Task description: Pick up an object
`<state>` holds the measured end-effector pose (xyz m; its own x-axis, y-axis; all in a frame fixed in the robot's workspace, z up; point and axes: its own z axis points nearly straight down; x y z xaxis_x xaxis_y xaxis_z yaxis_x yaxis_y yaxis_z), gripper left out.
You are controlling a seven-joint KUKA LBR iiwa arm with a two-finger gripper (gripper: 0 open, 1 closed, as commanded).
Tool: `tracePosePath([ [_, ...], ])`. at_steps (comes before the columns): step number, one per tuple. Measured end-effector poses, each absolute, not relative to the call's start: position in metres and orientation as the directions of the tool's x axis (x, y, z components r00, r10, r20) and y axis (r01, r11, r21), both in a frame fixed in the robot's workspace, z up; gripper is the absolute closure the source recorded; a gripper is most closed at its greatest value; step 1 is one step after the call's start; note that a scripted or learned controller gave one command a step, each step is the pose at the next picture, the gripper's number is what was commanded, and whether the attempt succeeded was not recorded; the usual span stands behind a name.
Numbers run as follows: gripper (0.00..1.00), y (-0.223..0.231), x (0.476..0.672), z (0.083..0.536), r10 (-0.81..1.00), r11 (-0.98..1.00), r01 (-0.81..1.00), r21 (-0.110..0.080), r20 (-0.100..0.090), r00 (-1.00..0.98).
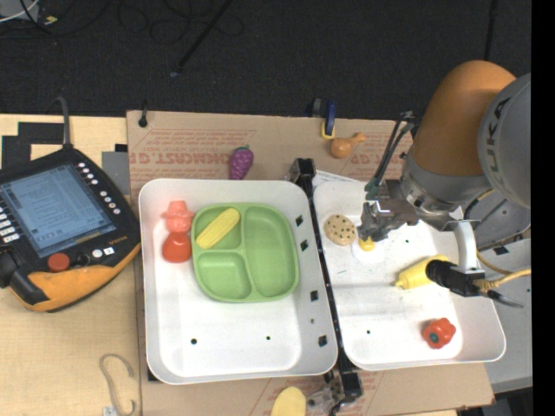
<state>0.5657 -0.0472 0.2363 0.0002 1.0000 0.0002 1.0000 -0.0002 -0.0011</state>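
Observation:
In the right bin [381,354], my gripper [368,234] hangs low near the upper left part, directly over a small yellow piece [367,245] that peeks out under its tip. A round cookie [340,229] lies just left of the gripper. A yellow toy [413,276] rests to the lower right of it, and a red pepper [439,333] sits near the bin's front right corner. The grey arm with its orange band [464,102] covers the bin's far right side.
The left bin [225,345] holds a green divided plate [247,254] with a corn cob [215,227] in it, and a pink-red figure [177,232] beside it. A purple toy [240,161] and an orange duck-like toy [345,145] lie behind the bins. A teach pendant [61,224] sits left.

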Motion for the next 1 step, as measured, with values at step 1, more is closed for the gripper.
tracePosePath([
  [1, 1.0, -0.0422, 0.5644, 0.2159, 1.0, 0.002, 1.0, -0.005, 0.0, -0.002],
])
